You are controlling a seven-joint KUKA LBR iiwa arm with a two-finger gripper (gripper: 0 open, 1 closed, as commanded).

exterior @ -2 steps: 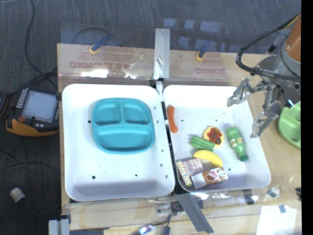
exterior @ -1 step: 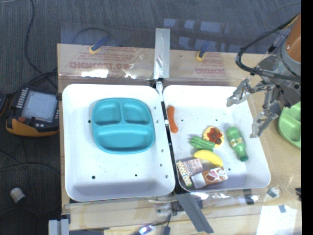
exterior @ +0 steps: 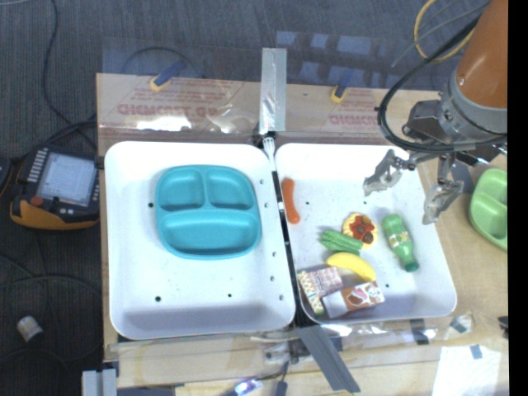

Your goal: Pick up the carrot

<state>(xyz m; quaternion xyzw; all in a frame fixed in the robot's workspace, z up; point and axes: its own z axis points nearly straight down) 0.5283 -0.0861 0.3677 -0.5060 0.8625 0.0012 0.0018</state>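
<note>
The carrot (exterior: 289, 200) is a small orange stick lying lengthwise against the left wall of the right bin (exterior: 330, 162). My gripper (exterior: 409, 190) hangs over the upper right part of that bin, well to the right of the carrot. Its two fingers are spread wide apart, one fingertip (exterior: 378, 180) to the left and the other near the bin's right rim, with nothing between them.
A teal divided plate (exterior: 206, 210) lies in the left bin (exterior: 132, 287). In the right bin are a green bottle (exterior: 399, 241), a pizza slice (exterior: 360, 227), a green bean pod (exterior: 341, 242), a banana (exterior: 351, 263) and two small packets (exterior: 338, 291). A green object (exterior: 493, 205) sits outside at the right.
</note>
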